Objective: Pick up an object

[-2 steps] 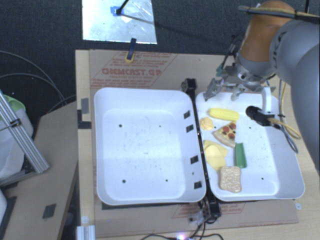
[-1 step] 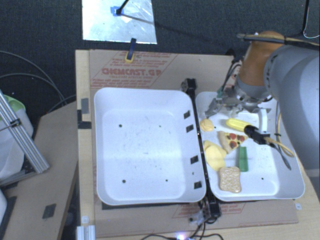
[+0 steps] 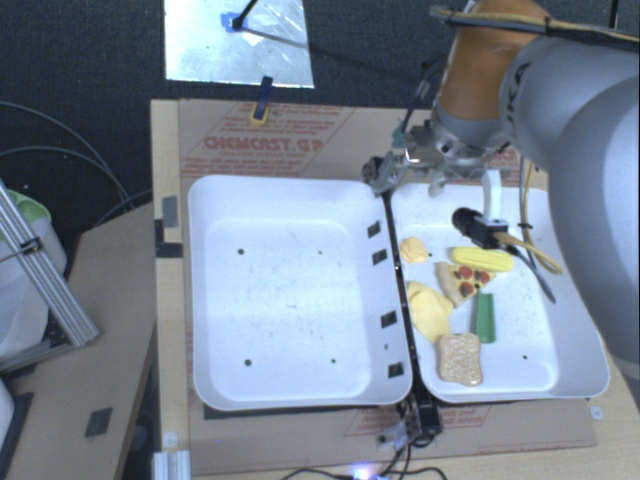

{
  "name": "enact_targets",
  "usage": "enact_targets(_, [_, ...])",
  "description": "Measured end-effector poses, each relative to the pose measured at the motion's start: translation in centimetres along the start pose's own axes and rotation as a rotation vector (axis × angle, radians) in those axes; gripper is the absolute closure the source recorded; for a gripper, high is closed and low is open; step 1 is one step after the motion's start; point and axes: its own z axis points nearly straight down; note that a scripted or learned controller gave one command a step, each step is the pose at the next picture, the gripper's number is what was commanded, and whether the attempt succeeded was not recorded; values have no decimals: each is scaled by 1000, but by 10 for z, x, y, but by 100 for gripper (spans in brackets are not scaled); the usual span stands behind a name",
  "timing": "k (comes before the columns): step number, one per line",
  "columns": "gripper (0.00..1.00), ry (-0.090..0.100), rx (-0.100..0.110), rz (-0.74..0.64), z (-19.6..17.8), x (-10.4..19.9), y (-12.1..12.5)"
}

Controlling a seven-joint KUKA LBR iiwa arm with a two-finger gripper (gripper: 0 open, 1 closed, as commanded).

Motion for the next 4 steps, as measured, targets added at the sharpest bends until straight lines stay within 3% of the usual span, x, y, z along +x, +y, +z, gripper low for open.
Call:
enact_targets(1, [0, 1, 9, -1, -24, 81, -1])
enact_targets(2, [0, 4, 10, -3, -32, 195, -1])
enact_targets(3, [0, 3, 3, 2, -149, 217, -48])
enact_targets(4, [0, -6, 23, 12, -34, 206, -54])
